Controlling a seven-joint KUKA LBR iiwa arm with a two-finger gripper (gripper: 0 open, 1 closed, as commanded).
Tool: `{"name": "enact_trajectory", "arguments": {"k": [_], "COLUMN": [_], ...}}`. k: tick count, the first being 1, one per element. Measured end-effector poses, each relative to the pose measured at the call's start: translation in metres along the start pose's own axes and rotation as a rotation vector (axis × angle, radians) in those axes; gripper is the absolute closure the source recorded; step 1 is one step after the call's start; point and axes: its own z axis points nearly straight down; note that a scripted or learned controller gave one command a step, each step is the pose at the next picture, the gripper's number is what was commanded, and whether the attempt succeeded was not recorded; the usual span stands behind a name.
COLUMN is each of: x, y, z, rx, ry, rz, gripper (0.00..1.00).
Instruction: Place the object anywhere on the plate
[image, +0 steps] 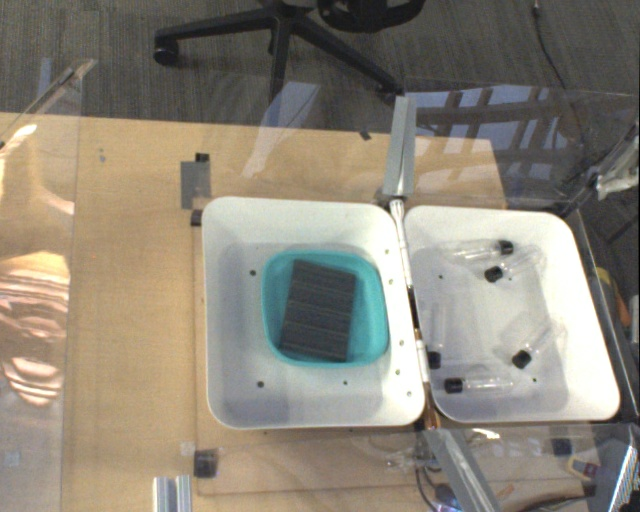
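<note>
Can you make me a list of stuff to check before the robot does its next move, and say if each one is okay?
1. Is the teal plate inside the left bin? Ok, it sits near the bin's middle.
2. Is the dark grey ridged block on the plate? Ok, it lies flat within the plate's rim.
3. Is the block hanging over the plate's edge? Ok, teal shows on all sides.
4. Is the right bin holding other things? Ok to note: several clear tubes with black caps lie there.
5. Is the divider between the bins free of objects? Ok.
6. Is the pincer open or shut? Cannot tell.
</note>
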Motion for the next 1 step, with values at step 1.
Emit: {"name": "enact_trajectory", "arguments": {"k": [1], "x": [-0.0252], "y": [-0.0276], "z": [0.0018], "rx": [0.004], "ry": [-0.002], "rz": [0.189], "gripper": [0.00]}}
